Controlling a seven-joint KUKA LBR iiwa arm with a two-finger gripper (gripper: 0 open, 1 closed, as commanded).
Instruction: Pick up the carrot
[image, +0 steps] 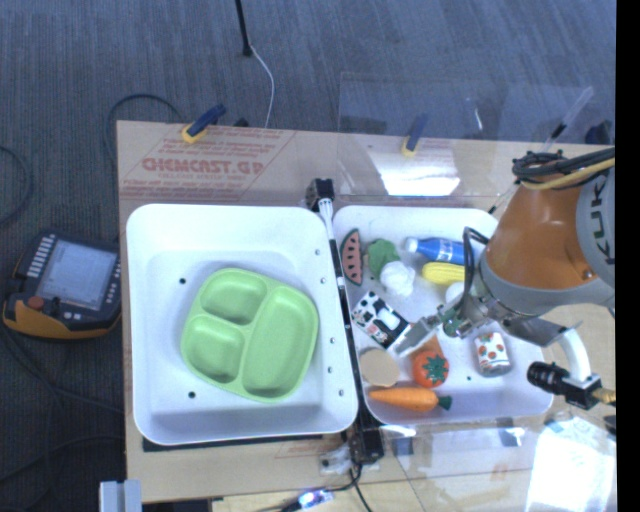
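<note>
The green three-compartment plastic plate (250, 331) sits alone in the left white bin (150, 240). In the right white bin (520, 405), the orange carrot with its green tip (405, 398) lies untouched along the near wall — nothing grasped yet. The gripper (455, 322) hovers above and right of it, over the clutter — finger state I cannot tell.

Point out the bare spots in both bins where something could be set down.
Left bin: a bare white floor rings the green tray. Right bin: crowded; carrot, tomato, corn and bottle sit close, with the gripper over them.
</note>
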